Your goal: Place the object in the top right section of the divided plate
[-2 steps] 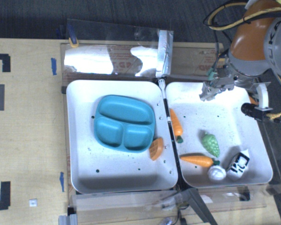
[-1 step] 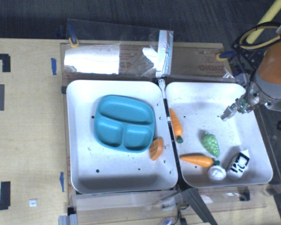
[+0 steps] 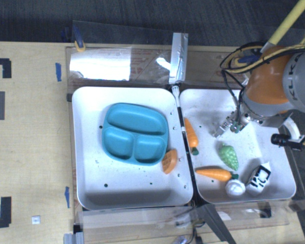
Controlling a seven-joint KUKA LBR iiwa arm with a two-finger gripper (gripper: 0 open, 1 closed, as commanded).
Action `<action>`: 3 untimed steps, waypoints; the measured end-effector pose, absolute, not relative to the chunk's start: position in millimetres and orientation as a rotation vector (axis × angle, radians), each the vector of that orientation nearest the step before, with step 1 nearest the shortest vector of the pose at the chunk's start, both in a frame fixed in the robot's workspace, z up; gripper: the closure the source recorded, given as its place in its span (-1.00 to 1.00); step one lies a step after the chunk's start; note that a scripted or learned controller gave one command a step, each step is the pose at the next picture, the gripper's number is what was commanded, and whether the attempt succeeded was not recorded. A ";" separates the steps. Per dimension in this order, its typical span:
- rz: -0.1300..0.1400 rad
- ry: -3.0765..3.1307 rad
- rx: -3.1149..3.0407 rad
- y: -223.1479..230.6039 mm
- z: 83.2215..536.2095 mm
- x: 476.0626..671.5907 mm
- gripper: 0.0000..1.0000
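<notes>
I see white ball (image 3: 236, 188) nearest, beside carrot (image 3: 214, 174) and bumpy green piece (image 3: 229, 156). Orange wedge (image 3: 169, 161) touches blue divided plate (image 3: 135, 133) lower right rim, outside its smooth moulded sections. End effector (image 3: 229, 126) right of plate, over right bin (image 3: 213, 103); I cannot tell its grip state.

The arm (image 3: 290, 85) is grey, with a broad orange band above the wrist and part of dark lettering on its casing. Black and yellow cables loop around the top. The small metallic gripper (image 3: 227, 126) is silver-grey.
</notes>
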State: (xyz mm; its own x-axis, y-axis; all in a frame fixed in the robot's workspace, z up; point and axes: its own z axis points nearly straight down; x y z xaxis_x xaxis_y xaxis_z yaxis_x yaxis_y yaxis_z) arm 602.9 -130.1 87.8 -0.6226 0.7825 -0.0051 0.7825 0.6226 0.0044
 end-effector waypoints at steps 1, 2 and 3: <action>-0.006 2.888 1.219 -228.6 87.4 531.9 1.00; -0.003 3.033 0.782 -224.3 87.3 545.5 1.00; 0.002 3.105 0.407 -153.7 88.2 566.0 1.00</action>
